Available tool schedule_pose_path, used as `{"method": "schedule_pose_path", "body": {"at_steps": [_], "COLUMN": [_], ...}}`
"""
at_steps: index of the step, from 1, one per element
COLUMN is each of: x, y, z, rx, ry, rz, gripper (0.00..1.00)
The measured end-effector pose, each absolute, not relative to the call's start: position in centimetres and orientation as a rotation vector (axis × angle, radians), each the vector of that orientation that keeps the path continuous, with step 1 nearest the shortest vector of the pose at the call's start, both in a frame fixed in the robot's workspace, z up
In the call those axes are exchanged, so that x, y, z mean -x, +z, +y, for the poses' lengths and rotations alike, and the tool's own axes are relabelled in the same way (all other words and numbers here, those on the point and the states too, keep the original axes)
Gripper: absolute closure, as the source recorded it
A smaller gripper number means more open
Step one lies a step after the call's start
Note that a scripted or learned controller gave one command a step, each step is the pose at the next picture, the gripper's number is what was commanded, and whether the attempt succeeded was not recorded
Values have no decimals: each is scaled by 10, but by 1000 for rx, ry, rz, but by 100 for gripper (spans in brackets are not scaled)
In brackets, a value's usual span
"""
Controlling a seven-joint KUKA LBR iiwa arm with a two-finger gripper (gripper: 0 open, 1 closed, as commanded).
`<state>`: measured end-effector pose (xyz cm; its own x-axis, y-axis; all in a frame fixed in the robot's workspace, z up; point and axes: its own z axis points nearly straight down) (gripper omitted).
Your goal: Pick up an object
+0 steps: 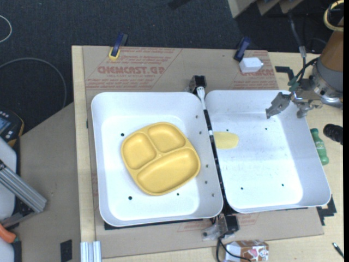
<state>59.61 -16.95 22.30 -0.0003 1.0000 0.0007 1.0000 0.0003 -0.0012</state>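
Pincer (288, 106) hanging over the far right corner of the right bin (305, 192), its two fingers spread apart and gripping nothing; small yellow object (226, 140) lying against that bin's left edge; yellow divided plate (160, 158) sitting centrally in the left bin (103, 119)

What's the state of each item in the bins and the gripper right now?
yellow divided tray: lying flat in the left bin, compartments up, untouched.
small yellow piece: lying flat in the right bin, by its left wall.
gripper: above the right bin's far right part, holding nothing visible.
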Motion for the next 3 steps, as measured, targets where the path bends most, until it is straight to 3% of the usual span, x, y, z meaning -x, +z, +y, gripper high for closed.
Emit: {"method": "schedule_pose_path", "body": {"at_steps": [1, 2, 3], "x": [-577, -508, -488], "y": [277, 414, 531], "z": [-100, -58, -12], "rx": [2215, 2224, 2222], "ry": [-9, -21, -22], "rz": [-2233, -2235, -2238], "gripper": [0, 0, 0]}}
